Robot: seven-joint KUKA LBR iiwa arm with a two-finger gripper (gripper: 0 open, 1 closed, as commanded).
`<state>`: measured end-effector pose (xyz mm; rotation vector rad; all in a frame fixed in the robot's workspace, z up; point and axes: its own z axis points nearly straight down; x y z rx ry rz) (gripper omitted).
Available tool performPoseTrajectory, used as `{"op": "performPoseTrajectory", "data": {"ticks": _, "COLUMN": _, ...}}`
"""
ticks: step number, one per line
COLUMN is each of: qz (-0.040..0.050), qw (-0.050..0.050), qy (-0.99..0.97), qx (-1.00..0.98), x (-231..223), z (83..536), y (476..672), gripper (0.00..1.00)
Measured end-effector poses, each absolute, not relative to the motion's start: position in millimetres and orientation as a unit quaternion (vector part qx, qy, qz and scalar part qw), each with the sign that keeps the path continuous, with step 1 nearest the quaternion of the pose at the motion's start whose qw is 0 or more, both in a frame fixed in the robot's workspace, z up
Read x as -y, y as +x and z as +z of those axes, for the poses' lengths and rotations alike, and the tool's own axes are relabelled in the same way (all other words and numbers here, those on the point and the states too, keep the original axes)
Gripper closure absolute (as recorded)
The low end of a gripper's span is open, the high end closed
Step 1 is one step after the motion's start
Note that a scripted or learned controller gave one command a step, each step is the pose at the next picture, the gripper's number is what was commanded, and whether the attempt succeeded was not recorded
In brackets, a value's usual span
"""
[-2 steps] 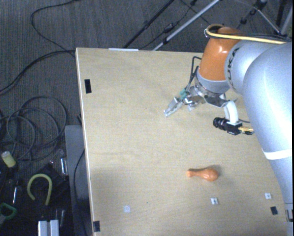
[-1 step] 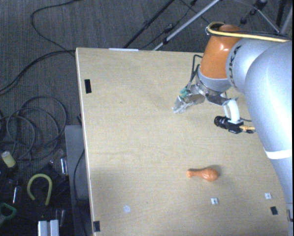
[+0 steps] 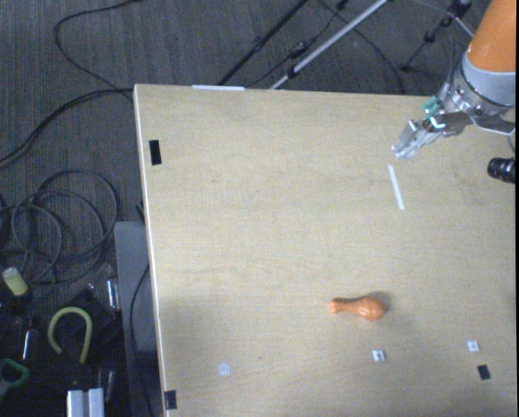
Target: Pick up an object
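Note:
An orange, gourd-shaped object [image 3: 361, 307] lies on its side on the beige bench top [image 3: 259, 215], toward the front right, with its narrow neck pointing left. My gripper [image 3: 409, 144] hangs at the back right below the arm's orange band, tilted down and to the left. It sits well behind the orange object and apart from it. A thin white stick [image 3: 396, 187] lies flat on the bench just in front of the gripper, with a gap between them.
Small square markers [image 3: 378, 354] dot the front right of the bench, and a black tag [image 3: 155, 152] sits near its left edge. Off that left edge the floor holds coiled cables [image 3: 42, 224] and tools. Tripod legs [image 3: 346, 24] cross behind the bench.

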<state>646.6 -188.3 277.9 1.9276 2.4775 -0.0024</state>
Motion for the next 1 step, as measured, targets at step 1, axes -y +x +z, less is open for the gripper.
{"op": "performPoseTrajectory", "data": {"ticks": 1, "qz": -0.001, "qw": -0.001, "qy": 0.61, "qx": -0.792, "x": 148.0, "z": 202.9, "y": 624.2, "gripper": 1.0}}
